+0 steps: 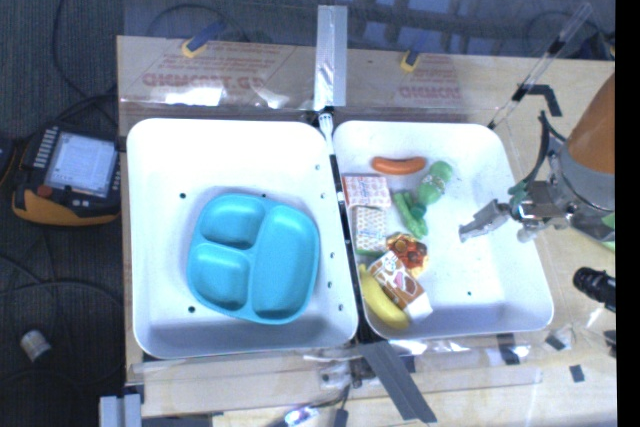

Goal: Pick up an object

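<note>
From the camera above, the tool [487, 221] is hanging over the right shallow white plastic bin [500, 300], near its right wall; whether it is open or closed cannot be told. Left of the tool, well apart from it, an orange sausage [399, 165], green plastic bottle [433, 181], printed cartons [367, 212] and yellow banana [380, 303] are lying. Farther left, a blue divided plastic tray [254, 256] is sitting in the other white bin [160, 165].
</note>
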Controlling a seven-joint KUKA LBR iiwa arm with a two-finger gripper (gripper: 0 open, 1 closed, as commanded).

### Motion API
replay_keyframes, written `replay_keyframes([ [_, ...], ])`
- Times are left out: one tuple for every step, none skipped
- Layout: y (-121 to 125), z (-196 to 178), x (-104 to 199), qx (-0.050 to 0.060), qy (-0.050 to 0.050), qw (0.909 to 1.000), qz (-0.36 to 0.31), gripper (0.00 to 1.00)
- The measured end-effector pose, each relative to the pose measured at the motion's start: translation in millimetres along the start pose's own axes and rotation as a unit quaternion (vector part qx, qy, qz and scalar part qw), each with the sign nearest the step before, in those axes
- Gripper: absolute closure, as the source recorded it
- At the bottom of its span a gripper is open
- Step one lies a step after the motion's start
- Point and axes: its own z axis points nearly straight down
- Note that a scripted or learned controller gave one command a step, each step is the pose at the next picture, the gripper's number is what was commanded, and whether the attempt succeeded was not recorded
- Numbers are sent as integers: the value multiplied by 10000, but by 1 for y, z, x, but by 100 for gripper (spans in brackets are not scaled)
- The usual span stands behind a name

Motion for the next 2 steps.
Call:
replay_keyframes([
  [101,5,25,0,-7,9992,404,0],
  [136,127,31,-4,-6,9842,1772,0],
])
